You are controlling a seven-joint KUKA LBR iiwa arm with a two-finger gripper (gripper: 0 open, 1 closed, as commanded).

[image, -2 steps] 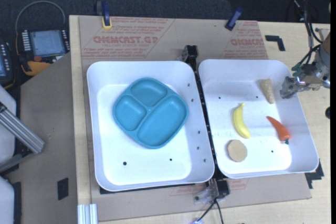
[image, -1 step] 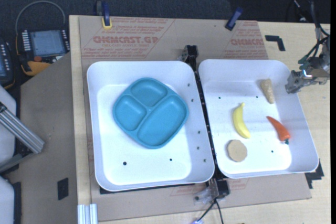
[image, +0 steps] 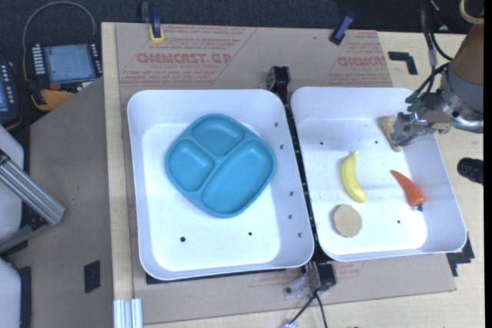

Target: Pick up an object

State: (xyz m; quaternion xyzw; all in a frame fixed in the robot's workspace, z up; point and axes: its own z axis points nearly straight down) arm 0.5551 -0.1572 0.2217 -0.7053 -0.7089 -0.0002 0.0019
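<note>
Round and tan, a cookie-like disc (image: 347, 221) lies lowest in the right bin (image: 323, 165), near the frame's bottom edge. Just above it sits a yellow banana (image: 352, 177), and to their right an orange-red carrot (image: 408, 188) lies at a slant. At the bin's upper right the gripper (image: 401, 131) hangs over the white floor, apart from all three; whether it is released or clenched cannot be told. On the worktop's left side, the left bin (image: 146, 165) carries a blue divided plate (image: 220, 164).
</note>
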